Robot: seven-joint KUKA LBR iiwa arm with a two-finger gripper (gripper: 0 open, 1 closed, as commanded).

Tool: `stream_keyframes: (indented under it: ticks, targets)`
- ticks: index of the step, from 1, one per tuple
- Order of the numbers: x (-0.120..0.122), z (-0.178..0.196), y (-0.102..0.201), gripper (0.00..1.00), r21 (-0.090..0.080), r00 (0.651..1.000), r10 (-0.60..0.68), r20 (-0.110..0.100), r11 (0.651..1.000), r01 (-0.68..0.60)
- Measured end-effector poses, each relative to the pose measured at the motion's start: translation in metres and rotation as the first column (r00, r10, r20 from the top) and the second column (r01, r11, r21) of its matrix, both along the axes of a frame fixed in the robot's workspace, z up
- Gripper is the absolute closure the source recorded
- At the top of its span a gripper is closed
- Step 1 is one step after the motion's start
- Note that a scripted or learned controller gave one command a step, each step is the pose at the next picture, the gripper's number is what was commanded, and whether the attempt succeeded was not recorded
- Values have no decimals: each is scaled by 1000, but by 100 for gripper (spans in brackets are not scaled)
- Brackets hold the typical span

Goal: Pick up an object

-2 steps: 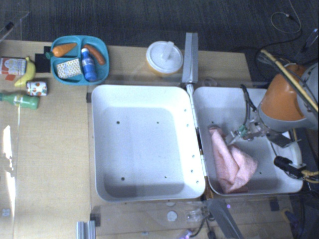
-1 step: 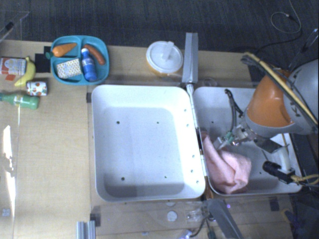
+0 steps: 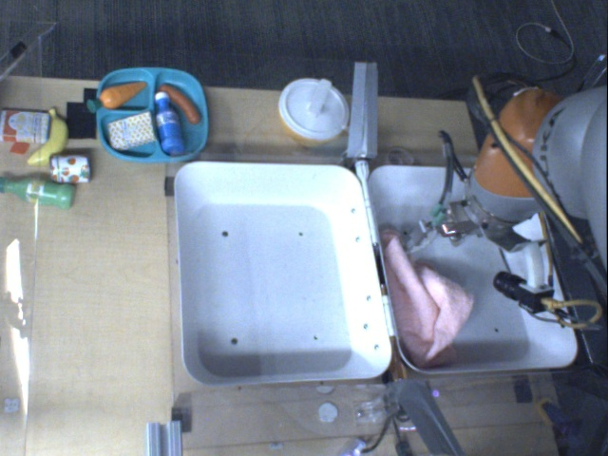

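Camera view: the gripper [image 3: 429,231] hangs over the far-left part of the right bin [image 3: 560,350], reached in from the right under the grey wrist with its orange band. The tool is small and dark against the bin floor here, and I cannot tell how it is set. Nothing can be made out in it.

The task's thing is the pink cloth [image 3: 426,302], a crumpled bundle lying against the left wall of the right bin, beside the divider that separates it from the left bin [image 3: 190,255]. Its long axis runs from far to near, slightly slanted: a narrow tip at the far end by the divider, widening to a bulky fold toward the near side.

The relation that matters: the cloth lies just nearward of the gripper and a little to the left at its tip, so the narrow far end of the cloth is very near the tool, perhaps almost under it, while the thick middle sits further toward the near edge. In my judgement the coming move calls for a short shift nearward and a descent, so that the tool meets the thick fold rather than the thin tip or the bin wall
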State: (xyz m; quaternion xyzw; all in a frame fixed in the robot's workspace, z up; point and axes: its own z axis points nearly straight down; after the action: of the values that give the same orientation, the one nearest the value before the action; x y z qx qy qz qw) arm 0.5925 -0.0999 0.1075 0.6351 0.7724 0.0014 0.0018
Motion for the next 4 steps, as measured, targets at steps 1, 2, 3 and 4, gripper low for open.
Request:
stream_keyframes:
  ticks: [1,2,3,4]
  targets:
    - [-43,-16,5,0,-5,978,206,14,978,-206]
    - [-43,-16,5,0,-5,978,206,14,978,-206]
    - [-2,-17,8,0,1,993,-119,10,993,119]
    - [-23,-17,-5,0,-4,986,168,12,986,-168]
